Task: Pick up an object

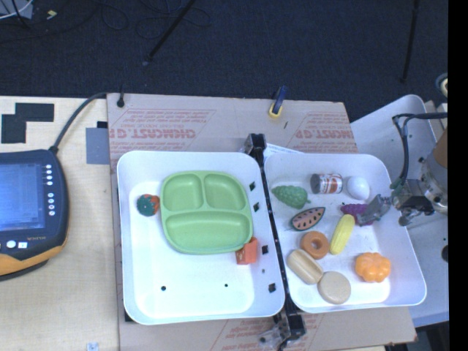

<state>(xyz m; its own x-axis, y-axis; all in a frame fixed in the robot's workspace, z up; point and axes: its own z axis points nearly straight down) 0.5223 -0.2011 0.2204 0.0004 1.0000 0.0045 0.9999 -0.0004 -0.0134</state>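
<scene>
The right bin (409, 269) holds several toy foods: a green leafy piece (290, 194), a small can (327, 183), a white egg (357, 187), a purple piece (355, 210), a dark red slice (308, 218), a donut (315, 244), a yellow corn cob (341, 233), a bread roll (304, 266), a tan disc (334, 287) and an orange pumpkin (373, 267). My gripper (380, 207) reaches in from the right, low over the bin's right side. Its tip is next to the purple piece, just below the egg.
The left bin (190, 298) holds a green divided plate (206, 212), a teal and red ball (148, 205) and an orange block (248, 252). A tablet-like pendant (29, 203) lies on the bench at far left. Cables (402, 145) hang by the arm at right.
</scene>
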